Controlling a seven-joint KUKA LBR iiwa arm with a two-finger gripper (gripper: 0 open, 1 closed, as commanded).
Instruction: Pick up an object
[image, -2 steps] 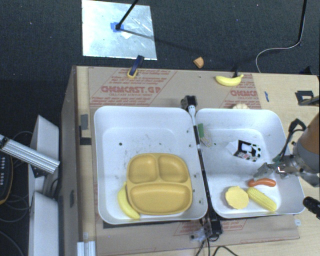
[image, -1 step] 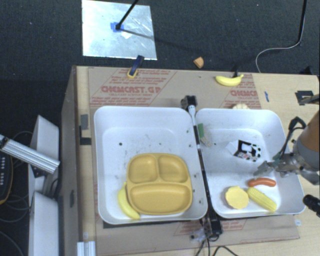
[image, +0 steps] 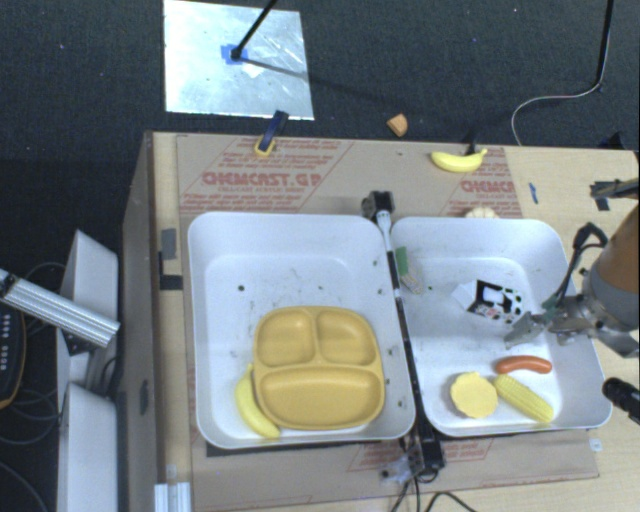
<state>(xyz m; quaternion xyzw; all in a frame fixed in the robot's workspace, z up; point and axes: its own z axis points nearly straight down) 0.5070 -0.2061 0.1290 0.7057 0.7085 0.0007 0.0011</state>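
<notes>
My hand (image: 540, 325) sits at the right edge of the frame, low over the right bin (image: 440, 236), coming in from the grey arm (image: 612, 285). I see metal fingers pointing left toward the middle of that bin, but the view is too small and blurred there, so I cannot tell their state. Nothing reads as held.

Candidates, all in the lower right of the frame: a red hot dog (image: 524, 365) just below the hand, a corn cob (image: 524, 397) below that, a yellow round piece (image: 474, 395) touching or just beside the cob. A black-and-white patterned item (image: 492, 300) lies just left of the hand, nearest the tips. A small green thing (image: 402, 264) sits by the divider.

Risks as I judge them:
- The hand sits between the patterned item and the hot dog, centred on neither. A close from here could catch an edge only, and the item would slip out on the lift.
- The hot dog is round and smooth, likely to roll or squirt sideways under an off-centre pinch.
- The cob and the yellow piece are crowded near the bin's lower wall; going for them could nudge both or hit the rim.
- The patterned item looks flat, so the fingers may scrape the bin floor and skate over it.

The left bin (image: 215, 300) holds a yellow divided tray (image: 318, 365) and a banana (image: 250, 408) at its lower left, well apart from the hand. Another banana (image: 457, 159) lies on the surface (image: 300, 170) above the bins.
</notes>
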